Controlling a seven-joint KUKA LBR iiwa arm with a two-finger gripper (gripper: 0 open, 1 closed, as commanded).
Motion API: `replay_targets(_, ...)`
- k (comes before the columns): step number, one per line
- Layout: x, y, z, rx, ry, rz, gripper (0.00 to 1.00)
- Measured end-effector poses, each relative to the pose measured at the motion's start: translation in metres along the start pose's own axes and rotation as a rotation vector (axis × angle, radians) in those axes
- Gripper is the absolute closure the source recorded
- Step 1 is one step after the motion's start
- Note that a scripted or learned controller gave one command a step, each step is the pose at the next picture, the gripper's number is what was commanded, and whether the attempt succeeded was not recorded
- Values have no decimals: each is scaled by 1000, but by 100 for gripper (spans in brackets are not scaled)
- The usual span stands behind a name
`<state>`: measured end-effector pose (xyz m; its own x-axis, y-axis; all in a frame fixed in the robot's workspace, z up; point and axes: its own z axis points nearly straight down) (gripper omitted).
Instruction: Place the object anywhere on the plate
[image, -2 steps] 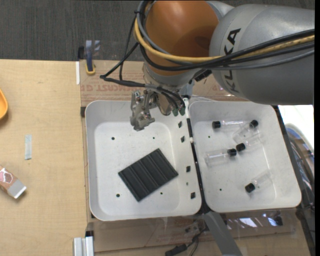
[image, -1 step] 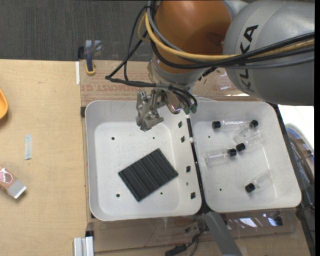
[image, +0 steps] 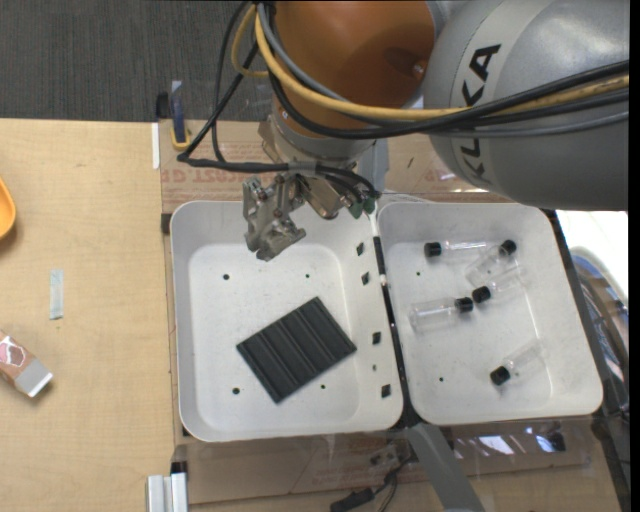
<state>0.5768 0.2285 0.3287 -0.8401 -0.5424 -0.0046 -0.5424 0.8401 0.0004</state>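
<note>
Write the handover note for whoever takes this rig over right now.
Tool: over the back of the left bin, with nothing seen between its fingers; whether it is open or shut cannot be told.
Plate: dark, ribbed, lying flat in the left bin, nothing on it.
Vials: four clear ones with black caps lie in the right bin, for instance one near the back and one near the front.
Done: nothing placed yet.
Left: pick a vial from the right bin and set it on the plate.
</note>
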Motion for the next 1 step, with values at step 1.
replay_targets(1,70,-18,-12,1,1,-128,100)
